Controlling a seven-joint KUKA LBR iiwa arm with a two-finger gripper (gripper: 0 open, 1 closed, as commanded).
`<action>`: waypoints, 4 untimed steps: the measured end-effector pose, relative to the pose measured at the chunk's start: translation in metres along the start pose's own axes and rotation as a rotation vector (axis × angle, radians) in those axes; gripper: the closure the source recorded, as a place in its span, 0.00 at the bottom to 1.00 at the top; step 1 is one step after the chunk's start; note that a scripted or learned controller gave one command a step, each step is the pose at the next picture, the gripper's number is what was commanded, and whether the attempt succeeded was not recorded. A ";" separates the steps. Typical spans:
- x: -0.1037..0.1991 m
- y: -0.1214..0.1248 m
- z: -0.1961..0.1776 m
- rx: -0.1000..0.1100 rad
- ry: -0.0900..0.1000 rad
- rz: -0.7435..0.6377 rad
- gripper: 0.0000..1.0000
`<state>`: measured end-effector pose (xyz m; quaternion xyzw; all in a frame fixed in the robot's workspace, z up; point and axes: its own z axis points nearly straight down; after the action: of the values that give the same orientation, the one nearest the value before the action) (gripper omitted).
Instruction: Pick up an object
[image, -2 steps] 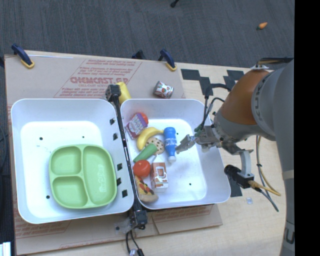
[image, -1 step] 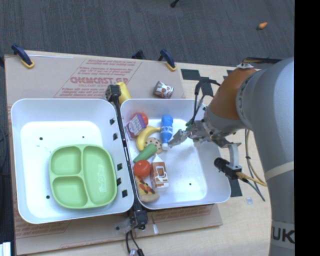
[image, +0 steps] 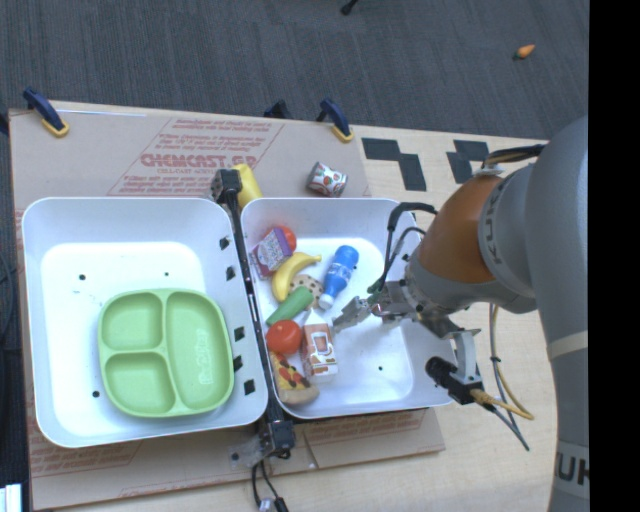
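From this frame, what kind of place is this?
Likely a robot-grasping lab bench: two shallow white plastic bins clamped side by side, toy food like a yellow plastic banana piled in the right one, and a grey arm's gripper reaching in.

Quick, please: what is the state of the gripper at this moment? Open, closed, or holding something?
Gripper: low in the right bin, beside the small carton; open or closed cannot be told, and no object shows between its fingers.
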<state>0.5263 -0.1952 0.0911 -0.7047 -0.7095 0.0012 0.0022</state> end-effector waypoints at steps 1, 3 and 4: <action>0.000 0.001 -0.011 0.000 -0.001 -0.003 1.00; -0.015 -0.050 -0.115 -0.007 -0.003 0.004 1.00; 0.022 -0.050 -0.123 -0.003 -0.001 -0.001 1.00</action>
<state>0.4771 -0.1738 0.2143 -0.7043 -0.7099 0.0003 0.0008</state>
